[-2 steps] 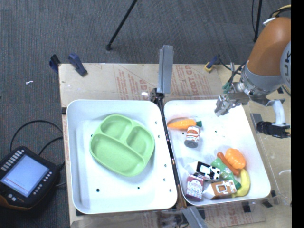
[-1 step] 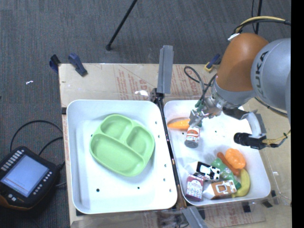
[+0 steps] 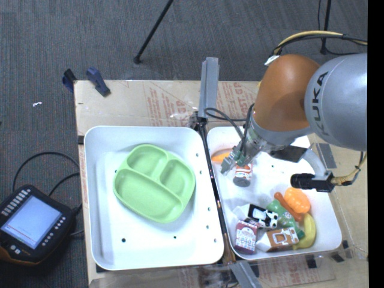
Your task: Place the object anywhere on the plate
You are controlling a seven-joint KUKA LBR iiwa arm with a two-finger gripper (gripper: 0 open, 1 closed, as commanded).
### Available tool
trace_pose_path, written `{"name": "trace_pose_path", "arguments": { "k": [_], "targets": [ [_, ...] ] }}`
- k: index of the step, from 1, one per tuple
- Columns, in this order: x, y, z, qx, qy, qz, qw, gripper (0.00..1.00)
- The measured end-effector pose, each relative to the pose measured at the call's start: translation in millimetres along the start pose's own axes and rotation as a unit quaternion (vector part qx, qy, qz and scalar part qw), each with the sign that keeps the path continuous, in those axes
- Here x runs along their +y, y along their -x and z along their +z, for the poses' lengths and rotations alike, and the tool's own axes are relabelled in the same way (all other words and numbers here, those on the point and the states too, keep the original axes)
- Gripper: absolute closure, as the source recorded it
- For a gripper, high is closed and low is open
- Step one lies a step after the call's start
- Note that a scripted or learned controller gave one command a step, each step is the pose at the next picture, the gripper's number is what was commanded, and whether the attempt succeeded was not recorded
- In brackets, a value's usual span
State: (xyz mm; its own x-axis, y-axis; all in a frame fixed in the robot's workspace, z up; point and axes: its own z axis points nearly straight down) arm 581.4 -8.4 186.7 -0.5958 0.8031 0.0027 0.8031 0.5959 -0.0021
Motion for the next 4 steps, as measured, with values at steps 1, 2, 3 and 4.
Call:
{"name": "trace_pose_path", "arguments": {
  "k": [1, 2, 3, 4],
  "targets": [
    [67.9, -48.0, 0.0, -0.001, 0.0, -0.039, 0.9993, 1.0],
    [56.9, -15.7, -124.8, -0.002, 0.002, -0.133, 0.9911, 1.0],
    [56.9, -74.5, -54.0, -0.001, 0.0, -0.193, 0.9811, 1.0],
    [93.7, -126.9, 31.4, 0.0, 0.0, -0.316, 0.9487, 1.0]
  ]
}}
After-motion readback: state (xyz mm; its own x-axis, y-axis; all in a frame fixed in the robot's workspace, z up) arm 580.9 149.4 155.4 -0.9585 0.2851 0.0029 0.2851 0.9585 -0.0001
